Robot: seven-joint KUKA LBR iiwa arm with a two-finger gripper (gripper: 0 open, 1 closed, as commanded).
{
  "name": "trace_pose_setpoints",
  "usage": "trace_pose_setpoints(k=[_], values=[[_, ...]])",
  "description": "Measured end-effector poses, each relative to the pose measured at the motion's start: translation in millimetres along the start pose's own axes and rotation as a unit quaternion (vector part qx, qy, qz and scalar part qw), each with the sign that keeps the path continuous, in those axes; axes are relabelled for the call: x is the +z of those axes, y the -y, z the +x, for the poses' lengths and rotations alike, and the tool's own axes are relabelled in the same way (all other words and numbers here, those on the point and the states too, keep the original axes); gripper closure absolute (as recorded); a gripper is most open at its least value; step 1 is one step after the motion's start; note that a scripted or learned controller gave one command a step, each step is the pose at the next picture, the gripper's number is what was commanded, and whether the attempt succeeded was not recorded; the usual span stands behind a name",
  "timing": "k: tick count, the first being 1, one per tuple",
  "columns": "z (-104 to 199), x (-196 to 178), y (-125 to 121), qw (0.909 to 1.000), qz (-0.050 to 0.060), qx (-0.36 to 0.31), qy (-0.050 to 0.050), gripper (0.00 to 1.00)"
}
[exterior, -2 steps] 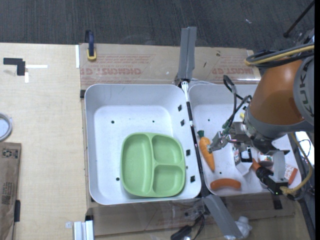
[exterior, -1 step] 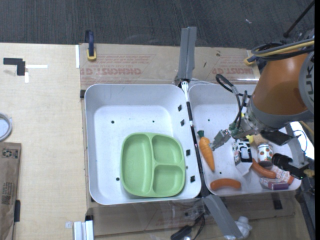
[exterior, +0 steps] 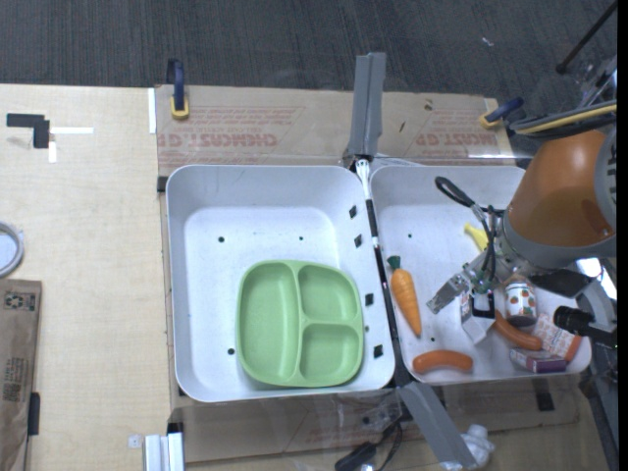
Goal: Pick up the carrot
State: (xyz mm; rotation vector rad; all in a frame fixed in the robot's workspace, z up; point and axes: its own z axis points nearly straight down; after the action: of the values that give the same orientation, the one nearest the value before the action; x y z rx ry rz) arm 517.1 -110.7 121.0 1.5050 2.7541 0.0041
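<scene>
The fingers (exterior: 461, 292) look spread with nothing between them. The carrot (exterior: 404, 299) lies just to their left, so sliding over and straddling its middle seems smartest.

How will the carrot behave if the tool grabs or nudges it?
The carrot looks like a rigid toy, so probably stiff and light. Its round, tapered body may roll or pivot when nudged. It lies close to the bin wall, so a push could jam it there.
</scene>
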Motion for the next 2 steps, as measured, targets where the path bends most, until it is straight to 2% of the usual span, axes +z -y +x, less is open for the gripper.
trace_pose_setpoints(k=[1,2], values=[[12,-68,-56,0.9962,0.003,-0.087,-0.002,0.0],[-4,30,-30,0.9896,0.003,-0.144,-0.003,0.0]])
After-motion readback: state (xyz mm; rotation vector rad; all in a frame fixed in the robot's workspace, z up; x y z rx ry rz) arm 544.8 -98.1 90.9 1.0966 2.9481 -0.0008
